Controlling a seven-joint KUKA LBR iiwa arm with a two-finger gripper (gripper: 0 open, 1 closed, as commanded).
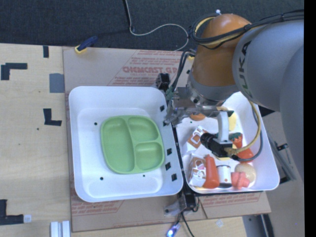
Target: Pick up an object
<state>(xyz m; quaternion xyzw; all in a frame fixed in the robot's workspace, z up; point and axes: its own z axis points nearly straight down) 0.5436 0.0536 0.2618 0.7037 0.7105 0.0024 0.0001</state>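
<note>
My gripper hangs low over the far left part of the right bin, under the orange wrist band. The big grey arm covers most of it. Right beneath it lies a small orange piece. Just in front sit a white and brown packet and a white bottle. Nearer the front of the bin lie a red-orange bottle, a white carton with a brown label, a pale pink round thing and a red piece.
The left bin bears a green divided plate in its middle. A dark divider with clips runs between the two bins. The arm covers the far right of the right bin.
</note>
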